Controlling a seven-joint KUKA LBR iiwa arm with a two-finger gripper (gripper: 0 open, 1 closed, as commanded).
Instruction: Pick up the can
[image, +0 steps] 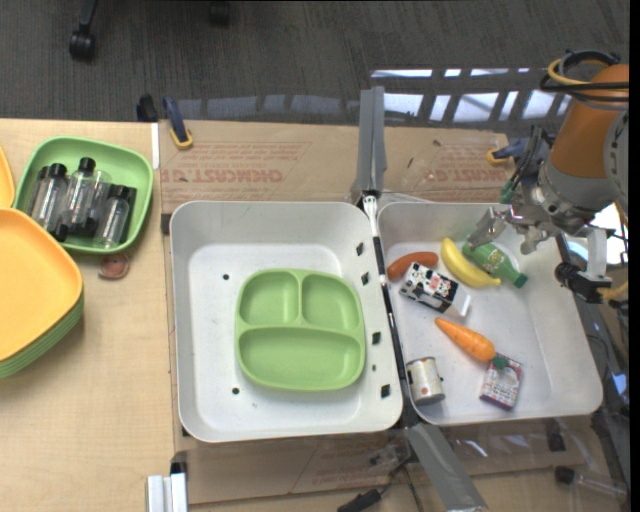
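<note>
The can (424, 379) is small and silver, lying on its side in the near left corner of the right bin (560, 360). My gripper (507, 234) hangs over the far part of that bin, well away from the can. It is just above a green bottle (497, 262) and a banana (462, 264). Its fingers stand apart, open, with nothing between them.
The right bin also holds a carrot (466, 338), a red sausage (411, 264), a black and white box (430, 288) and a purple packet (501, 382). A green divided plate (300, 330) lies in the left bin (200, 300). Orange plates (30, 290) and a green tray of vials (85, 195) sit to the left.
</note>
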